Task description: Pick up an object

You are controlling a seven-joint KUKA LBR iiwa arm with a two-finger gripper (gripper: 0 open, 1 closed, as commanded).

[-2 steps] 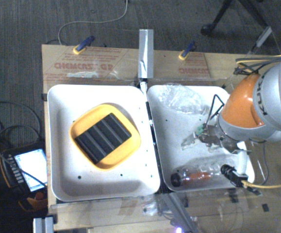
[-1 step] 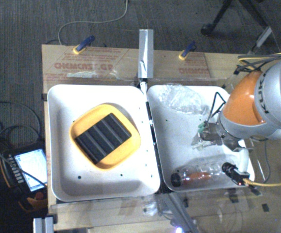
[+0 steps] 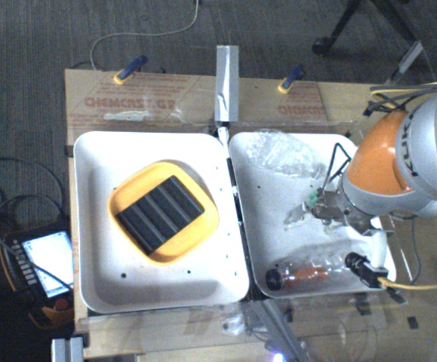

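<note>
From the camera above the bench: two white bins side by side, and the arm (image 3: 388, 164) leans in from the right over the right bin (image 3: 257, 225). Its orange band sits high, the wrist drops down toward the middle of that bin, and the gripper (image 3: 324, 208) hangs low there, close to the bin floor. Whether it is apart or closed I cannot tell; the wrist covers too much and nothing can be made out between its tips.

Now the candidates. Just beside the gripper, on its left, lies a small clear piece with a touch of green (image 3: 303, 208); touching or not is too fine to call. Up toward the far corner sits a crumpled clear plastic wrapper (image 3: 278, 151). Along the near wall rests a clear bottle (image 3: 305, 273) with a dark cap and something reddish inside, lying on its side, long axis running left to right across the bin, nearer the camera than the gripper.

Over in the left bin (image 3: 97, 277) sits a yellow tray with a black ribbed insert (image 3: 164, 211), set at a slant, well apart from the arm.

My read: the small clear piece is the nearest pick, straight to the gripper's left. The bottle would mean a shift toward the near wall and a grip across its short width.
</note>
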